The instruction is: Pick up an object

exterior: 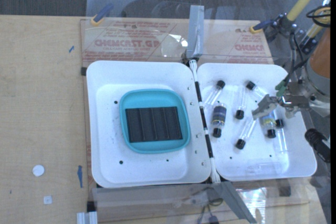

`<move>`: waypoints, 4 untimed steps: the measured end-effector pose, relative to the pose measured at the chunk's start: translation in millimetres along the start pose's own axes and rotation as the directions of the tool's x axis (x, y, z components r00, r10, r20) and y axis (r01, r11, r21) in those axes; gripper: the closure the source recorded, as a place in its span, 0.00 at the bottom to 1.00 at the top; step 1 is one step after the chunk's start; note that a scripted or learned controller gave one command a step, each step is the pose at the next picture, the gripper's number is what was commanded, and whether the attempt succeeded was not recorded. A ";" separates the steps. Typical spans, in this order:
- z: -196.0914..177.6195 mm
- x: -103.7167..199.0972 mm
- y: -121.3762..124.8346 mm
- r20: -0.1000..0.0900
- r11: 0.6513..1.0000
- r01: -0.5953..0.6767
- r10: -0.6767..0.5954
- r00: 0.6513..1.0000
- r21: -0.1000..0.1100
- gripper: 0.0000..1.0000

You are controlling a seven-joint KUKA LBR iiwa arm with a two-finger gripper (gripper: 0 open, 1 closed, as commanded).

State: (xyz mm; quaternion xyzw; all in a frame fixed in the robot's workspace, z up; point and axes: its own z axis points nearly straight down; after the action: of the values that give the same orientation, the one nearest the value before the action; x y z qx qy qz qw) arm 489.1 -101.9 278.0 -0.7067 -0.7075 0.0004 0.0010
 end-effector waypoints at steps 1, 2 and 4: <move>43.9 -54.1 46.7 0.003 0.999 0.048 -0.048 0.999 -0.005 0.00; 105.4 -83.6 45.9 0.001 0.991 0.132 -0.132 0.991 -0.002 0.00; 172.2 -114.6 69.9 0.002 0.969 0.246 -0.246 0.969 -0.008 1.00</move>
State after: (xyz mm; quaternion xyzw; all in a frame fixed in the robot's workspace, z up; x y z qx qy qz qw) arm 558.7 -216.2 105.5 -0.6136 -0.7896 -0.0024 -0.0021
